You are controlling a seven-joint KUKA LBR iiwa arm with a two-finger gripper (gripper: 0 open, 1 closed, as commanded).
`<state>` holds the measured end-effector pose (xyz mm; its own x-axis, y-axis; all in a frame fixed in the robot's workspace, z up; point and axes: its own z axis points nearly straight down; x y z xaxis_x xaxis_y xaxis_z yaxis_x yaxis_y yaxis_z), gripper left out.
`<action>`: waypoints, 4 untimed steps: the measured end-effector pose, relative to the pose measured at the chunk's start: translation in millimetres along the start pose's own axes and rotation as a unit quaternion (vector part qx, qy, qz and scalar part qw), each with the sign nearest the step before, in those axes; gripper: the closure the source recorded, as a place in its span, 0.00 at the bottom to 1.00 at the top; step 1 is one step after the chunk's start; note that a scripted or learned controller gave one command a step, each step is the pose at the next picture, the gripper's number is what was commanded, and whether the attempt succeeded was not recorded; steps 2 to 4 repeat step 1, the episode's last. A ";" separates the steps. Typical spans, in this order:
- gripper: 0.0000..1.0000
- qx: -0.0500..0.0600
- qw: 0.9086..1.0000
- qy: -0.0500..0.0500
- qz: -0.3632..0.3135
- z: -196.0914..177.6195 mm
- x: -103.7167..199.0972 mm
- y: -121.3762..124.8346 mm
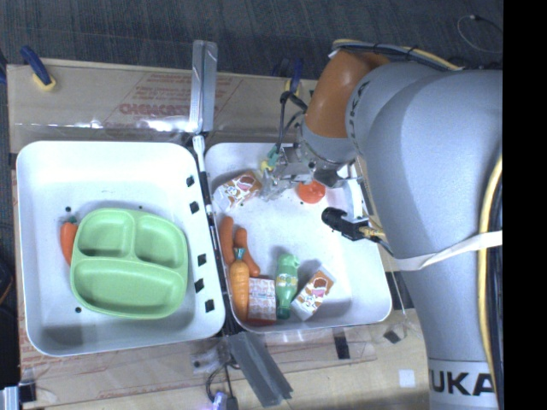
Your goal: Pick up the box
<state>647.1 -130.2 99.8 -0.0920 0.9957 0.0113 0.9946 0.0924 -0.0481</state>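
In the right bin (pixel 372 267), a small white carton with red print (pixel 313 292) lies tilted near the front wall. A pinkish-red box (pixel 261 300) lies just left of it, with a green bottle (pixel 286 284) between them. A third white and red package (pixel 240 190) rests at the bin's back left. My gripper (pixel 273 178) hangs low over the back of this bin, right beside that package's right edge. Whether it touches the package is unclear. Nothing is visibly held.
A red round object (pixel 311 192) lies right of the gripper. Two carrots (pixel 239 278) lie along the right bin's left wall. The left bin (pixel 34 169) holds a green divided tray (pixel 130 263) and a carrot (pixel 67 239). The arm's bulk covers the right bin's far right side.
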 end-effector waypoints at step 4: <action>1.00 0.001 1.000 0.000 -0.004 -10.4 1.7 0.4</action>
